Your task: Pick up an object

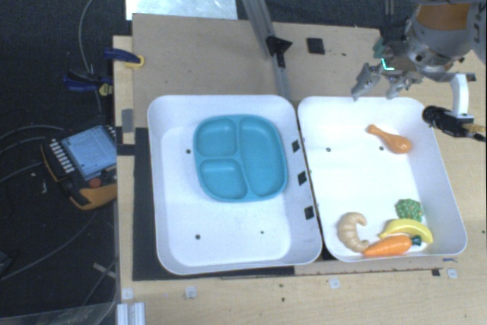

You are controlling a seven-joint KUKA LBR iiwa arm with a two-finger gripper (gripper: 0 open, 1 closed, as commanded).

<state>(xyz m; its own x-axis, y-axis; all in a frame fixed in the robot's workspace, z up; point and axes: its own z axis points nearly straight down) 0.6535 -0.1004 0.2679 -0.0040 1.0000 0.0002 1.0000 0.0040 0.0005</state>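
Hovering above the far edge of the right bin [449, 186], the end effector [383, 84] has its fingers spread and nothing between them. No pick made yet. Candidates all lie in the right bin: chicken drumstick [390, 138] nearest the end effector; croissant [351, 230], carrot [388, 246], banana [408, 229] and broccoli [409, 208] clustered at the near corner. Blue divided plate [240, 157] sits in the left bin [171, 224]. Remaining, by my judgement: descend, close, lift.

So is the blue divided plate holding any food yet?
Empty. All three compartments of the blue divided plate in the left bin show bare blue; the toy food lies in the right bin.
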